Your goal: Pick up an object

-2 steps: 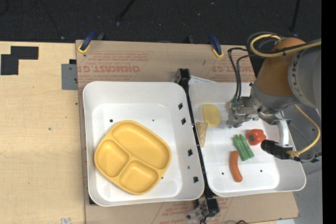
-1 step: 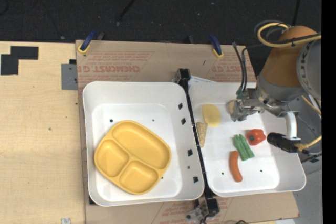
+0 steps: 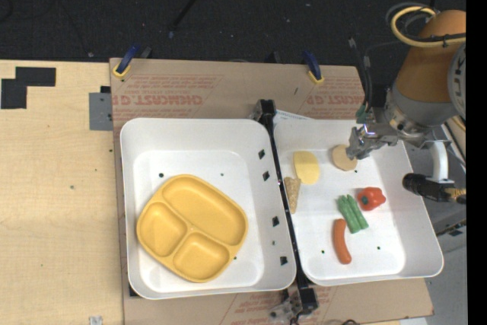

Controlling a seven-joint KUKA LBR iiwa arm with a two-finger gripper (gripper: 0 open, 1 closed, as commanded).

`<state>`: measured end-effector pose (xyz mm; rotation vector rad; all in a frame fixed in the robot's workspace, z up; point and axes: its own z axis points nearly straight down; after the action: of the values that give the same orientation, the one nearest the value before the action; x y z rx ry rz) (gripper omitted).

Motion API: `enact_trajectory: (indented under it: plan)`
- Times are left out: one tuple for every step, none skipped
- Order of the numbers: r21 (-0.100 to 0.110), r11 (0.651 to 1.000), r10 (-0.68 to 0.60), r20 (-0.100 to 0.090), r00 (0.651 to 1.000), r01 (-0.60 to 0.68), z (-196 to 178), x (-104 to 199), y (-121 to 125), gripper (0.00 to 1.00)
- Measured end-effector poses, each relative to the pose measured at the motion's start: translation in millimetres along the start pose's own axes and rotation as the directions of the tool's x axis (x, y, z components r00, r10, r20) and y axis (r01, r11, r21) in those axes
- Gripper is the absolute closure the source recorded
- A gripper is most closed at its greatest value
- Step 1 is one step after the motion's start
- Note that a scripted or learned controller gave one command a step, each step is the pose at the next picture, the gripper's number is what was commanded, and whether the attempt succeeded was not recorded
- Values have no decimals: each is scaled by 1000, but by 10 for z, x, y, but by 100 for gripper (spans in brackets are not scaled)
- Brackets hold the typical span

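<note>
1. Tan and round, a small flat disc [image 3: 344, 158] lies at the far end of the right white bin [image 3: 426, 255]. The gripper [image 3: 360, 144] sits right over the disc's far edge.
2. I cannot tell how the gripper is set.
3. The disc is thin, so it may slip out.
4. A pale yellow soft lump [image 3: 307, 167] lies just left and could get bumped.

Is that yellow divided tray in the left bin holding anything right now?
Empty. The yellow tray lies flat in the left bin, and all three compartments show bare yellow.
</note>
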<state>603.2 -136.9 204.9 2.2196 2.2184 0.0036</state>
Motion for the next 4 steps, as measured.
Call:
enact_trajectory:
  plan:
    - [3, 1000, 0, 0, 1000, 0, -185, -7, 2, 100]
    - [5, 1000, -5, -2, 1000, 5, -204, 618, 15, 100]
    - [4, 1000, -4, -1, 1000, 4, -306, 1139, 3, 100]
    - [6, 1000, -4, -1, 1000, 4, -179, 1673, 22, 100]
